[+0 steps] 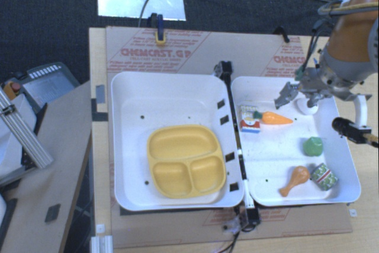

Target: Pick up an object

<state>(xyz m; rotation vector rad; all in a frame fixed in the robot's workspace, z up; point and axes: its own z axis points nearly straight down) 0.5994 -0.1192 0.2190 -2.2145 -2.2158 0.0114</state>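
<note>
Below the open, empty grey two-finger gripper (291, 95), orange plastic carrot (276, 119) is lying ungrasped; pick is pending.

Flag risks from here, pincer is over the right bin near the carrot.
1. The pincer sits above the back of the right bin, offset from the carrot; a straight descent may miss it.
2. The carrot touches the small carton, so a grasp could nudge or catch both.
3. A white object lies just below the pincer, hard to tell from the bin floor.
</note>
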